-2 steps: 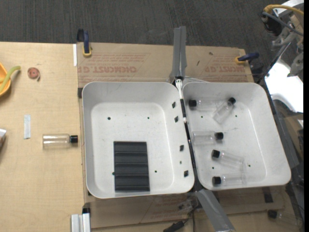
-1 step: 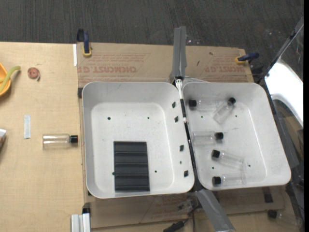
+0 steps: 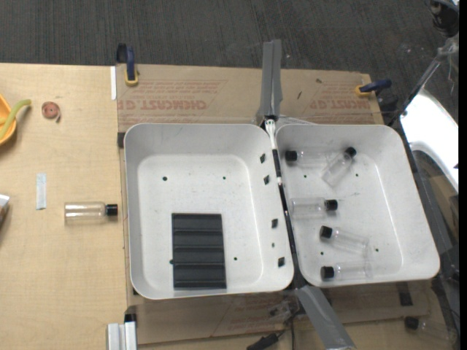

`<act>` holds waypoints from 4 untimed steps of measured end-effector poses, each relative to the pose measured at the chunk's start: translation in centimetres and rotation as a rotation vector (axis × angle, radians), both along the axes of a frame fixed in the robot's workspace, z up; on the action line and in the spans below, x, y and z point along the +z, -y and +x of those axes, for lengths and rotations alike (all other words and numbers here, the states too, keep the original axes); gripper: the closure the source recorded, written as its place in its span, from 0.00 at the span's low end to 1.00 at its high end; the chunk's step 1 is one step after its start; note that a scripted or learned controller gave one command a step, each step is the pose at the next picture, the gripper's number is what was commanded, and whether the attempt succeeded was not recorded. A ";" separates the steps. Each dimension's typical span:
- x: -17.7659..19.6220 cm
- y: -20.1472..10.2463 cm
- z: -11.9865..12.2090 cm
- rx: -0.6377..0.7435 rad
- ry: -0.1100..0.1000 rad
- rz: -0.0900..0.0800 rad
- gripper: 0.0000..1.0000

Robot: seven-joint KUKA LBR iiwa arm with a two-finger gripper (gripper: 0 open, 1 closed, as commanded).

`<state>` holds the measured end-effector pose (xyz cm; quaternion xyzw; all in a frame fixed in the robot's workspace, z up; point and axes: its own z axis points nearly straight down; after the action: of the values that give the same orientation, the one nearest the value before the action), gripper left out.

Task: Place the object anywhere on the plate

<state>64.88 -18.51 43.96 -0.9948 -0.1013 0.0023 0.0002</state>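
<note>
At the right edge of the view, the arm [image 3: 432, 126] appears as a smooth, rounded shell, pale grey to white, with a soft sheen and a curved outline. Thin dark struts or cables [image 3: 427, 79] run slantwise just above it. In the top right corner sits a blurred dark part [image 3: 446, 4] with a yellowish patch, too indistinct to name.

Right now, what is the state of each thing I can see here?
Left bin: holds the black ridged plate, lying flat.
Right bin: holds five clear capped bottles, all lying on their sides, e.g..
Bottle on the bench: lying on its side, outside the bins.
</note>
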 end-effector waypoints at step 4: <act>0.0 0.5 -0.4 -0.001 0.000 0.000 0.00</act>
<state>64.45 -19.03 43.93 -0.9949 -0.1010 0.0023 0.0004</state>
